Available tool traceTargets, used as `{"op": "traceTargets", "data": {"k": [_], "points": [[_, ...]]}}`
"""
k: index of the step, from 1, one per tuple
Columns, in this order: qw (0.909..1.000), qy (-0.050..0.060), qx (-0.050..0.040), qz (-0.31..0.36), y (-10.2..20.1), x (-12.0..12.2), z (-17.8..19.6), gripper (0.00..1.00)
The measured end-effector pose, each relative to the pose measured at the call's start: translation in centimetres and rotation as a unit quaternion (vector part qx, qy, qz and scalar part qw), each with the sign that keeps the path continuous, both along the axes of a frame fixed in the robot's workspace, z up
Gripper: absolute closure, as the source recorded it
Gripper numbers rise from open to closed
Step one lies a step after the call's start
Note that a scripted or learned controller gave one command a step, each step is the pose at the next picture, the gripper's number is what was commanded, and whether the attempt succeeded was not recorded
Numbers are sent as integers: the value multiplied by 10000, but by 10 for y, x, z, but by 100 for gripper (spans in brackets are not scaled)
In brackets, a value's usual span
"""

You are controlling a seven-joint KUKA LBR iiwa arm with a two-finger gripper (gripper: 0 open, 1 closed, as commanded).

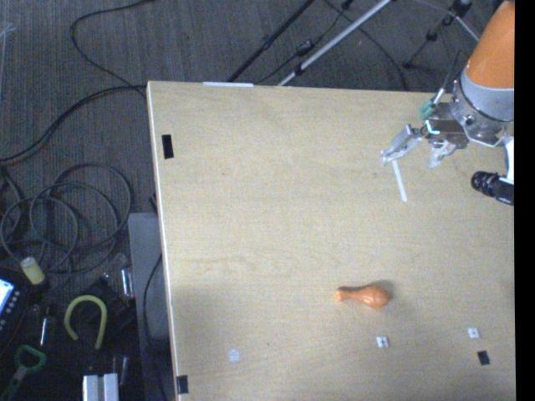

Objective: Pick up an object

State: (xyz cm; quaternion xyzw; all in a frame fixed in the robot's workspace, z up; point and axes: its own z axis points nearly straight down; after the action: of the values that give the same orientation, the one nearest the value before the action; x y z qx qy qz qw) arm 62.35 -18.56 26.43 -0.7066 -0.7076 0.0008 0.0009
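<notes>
showing no legible writing: orange object (364, 296), jaws (415, 150) apart.

Dark grey carpet (75, 65) strewn with black cables (58, 215) — pale wooden tabletop (276, 190).

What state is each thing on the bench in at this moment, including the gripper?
Gripper: raised over the upper right of the bench, fingers spread open, nothing between them.
Orange object: lying on its side on the bench surface, well below the gripper, untouched.
White stick: lying flat just under the gripper, not gripped.
Bench: bare wood surface carrying a few small markers near its edges.
</notes>
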Motion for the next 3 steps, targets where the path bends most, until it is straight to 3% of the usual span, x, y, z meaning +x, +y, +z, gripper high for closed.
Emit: {"op": "traceTargets", "data": {"k": [1,2,3], "points": [[9995,5,-20,317,-39,38,-142,0],[9963,1,-18,856,-36,45,-180,0],[9628,-13,-5,2703,-19,46,-180,0]]}}
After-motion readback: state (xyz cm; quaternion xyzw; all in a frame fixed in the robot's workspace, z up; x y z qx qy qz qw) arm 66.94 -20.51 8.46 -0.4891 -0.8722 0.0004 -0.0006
